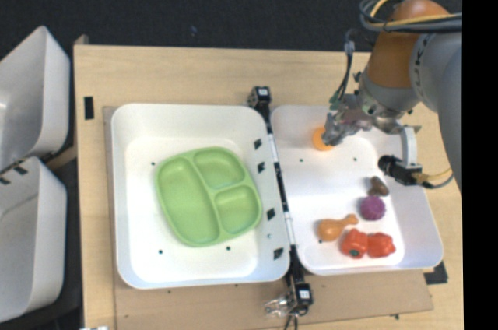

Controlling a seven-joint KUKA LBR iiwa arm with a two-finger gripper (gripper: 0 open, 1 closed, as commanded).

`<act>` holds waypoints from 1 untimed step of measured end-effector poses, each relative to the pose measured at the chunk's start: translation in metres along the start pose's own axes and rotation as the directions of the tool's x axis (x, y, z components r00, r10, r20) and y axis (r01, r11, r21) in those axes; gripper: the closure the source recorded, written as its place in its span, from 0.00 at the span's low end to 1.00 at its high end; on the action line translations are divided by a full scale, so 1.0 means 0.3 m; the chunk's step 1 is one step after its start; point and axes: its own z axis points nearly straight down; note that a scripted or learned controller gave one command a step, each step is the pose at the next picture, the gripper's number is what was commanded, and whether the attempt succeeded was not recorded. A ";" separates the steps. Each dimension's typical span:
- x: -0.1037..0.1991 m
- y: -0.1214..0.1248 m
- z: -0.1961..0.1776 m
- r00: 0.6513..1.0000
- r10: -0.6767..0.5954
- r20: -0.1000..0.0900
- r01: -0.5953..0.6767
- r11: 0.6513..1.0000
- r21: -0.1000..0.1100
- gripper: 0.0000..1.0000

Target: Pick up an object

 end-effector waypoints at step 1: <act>-0.012 0.020 -0.148 1.000 -0.004 -0.001 0.004 1.000 0.000 1.00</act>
